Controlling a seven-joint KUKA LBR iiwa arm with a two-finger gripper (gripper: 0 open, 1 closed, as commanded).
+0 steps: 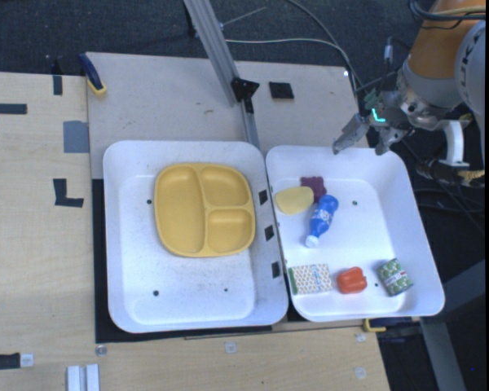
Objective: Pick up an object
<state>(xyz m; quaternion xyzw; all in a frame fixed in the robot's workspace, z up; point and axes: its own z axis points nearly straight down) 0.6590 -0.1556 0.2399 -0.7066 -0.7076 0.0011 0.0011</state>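
Along the right bin's (407, 218) near edge lie a patterned packet (311, 278), a red pepper (351, 280) and a green can (395, 276); mid-bin, a blue bottle (320, 218) touches a yellow lump (293, 199). The gripper (365, 133) hovers over the far rim, jaws released, gripping nothing. Best to descend squarely over the pepper, which lies apart from its neighbours.

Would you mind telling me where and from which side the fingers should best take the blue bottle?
Grip the blue bottle across its wider blue body, coming straight down. It lies on its side, slanted, white cap toward the bin's near side; close across its long axis, away from the yellow object.
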